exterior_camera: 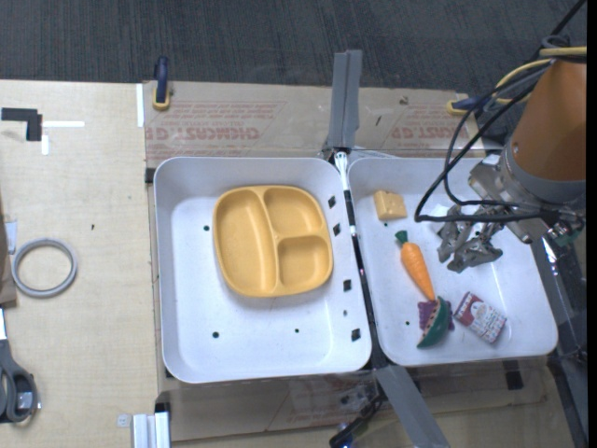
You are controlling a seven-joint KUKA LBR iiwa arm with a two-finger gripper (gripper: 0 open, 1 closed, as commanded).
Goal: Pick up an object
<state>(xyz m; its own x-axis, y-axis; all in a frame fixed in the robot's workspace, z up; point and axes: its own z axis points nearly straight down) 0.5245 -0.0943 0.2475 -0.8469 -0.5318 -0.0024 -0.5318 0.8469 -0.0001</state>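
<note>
My gripper hangs over the right bin, just right of an orange carrot that lies near the bin's middle. A pale yellow block rests at the bin's back left. Near the front lie a purple and green toy and a small red and white packet. The gripper's metal fingers point down and left, above the bin floor, and nothing shows between them.
The left bin holds a yellow divided plate. A grey divider post stands between the bins at the back. A roll of tape and scissors lie on the bench at far left. Cables loop by the wrist.
</note>
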